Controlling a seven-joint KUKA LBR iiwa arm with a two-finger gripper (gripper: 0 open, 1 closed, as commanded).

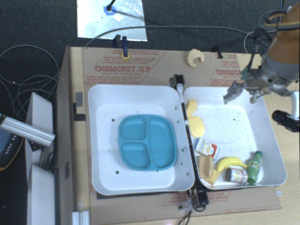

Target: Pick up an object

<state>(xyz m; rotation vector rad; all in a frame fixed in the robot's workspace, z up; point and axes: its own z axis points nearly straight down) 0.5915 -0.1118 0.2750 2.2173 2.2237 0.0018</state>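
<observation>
The gripper [244, 92] hangs over the back edge of the right bin [234, 125], near its far right corner, and its two fingers are spread wide with nothing between them. The things to pick up all lie at the other end of this bin, toward the front and the left side. The banana [228, 163] is in the front part, curved, with its long side running left to right. Just beside it on the right stands a small green bottle [253, 165], and a little jar [236, 175] lies touching both. A small snack box [206, 148] sits to the left of the banana, and some yellow pieces [196, 124] rest along the wall between the two bins. So I think the gripper must travel forward and a bit left to reach any of them. The left bin [103, 125] holds a blue tray [146, 141], which is well apart from the gripper
</observation>
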